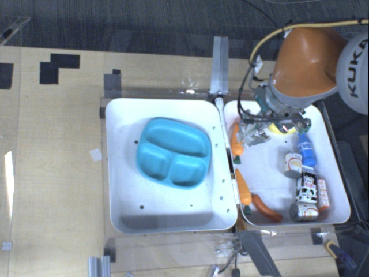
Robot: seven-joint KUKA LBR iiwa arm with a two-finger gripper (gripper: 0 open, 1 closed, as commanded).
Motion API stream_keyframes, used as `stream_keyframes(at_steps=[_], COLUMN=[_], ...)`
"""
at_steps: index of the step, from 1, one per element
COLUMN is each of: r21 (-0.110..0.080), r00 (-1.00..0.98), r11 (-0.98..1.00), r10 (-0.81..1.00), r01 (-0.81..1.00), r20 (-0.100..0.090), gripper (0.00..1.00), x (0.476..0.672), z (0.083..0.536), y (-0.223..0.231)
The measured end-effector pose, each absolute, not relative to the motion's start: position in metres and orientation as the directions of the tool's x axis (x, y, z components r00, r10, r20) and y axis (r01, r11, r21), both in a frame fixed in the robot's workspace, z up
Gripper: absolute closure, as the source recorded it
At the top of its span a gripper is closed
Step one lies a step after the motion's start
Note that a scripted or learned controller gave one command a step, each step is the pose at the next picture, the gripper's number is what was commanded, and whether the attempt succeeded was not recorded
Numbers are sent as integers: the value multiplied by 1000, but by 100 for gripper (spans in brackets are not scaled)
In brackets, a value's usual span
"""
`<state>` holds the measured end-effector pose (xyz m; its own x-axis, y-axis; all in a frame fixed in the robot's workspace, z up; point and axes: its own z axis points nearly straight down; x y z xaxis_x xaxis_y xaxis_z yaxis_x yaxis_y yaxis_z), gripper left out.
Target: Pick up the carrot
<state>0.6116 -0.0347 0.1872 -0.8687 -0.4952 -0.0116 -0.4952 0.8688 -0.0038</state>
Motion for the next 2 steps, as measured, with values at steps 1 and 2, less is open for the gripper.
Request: stream_keyframes(at_steps=[1, 2], r21=[-5, -7], r00=[-702, -726], r11=[702, 726], r10=[-713, -688], r01=[-713, -688], r20=[-12, -12], gripper=[100, 100], x=[671, 670], z=[186, 361], y=[30, -26])
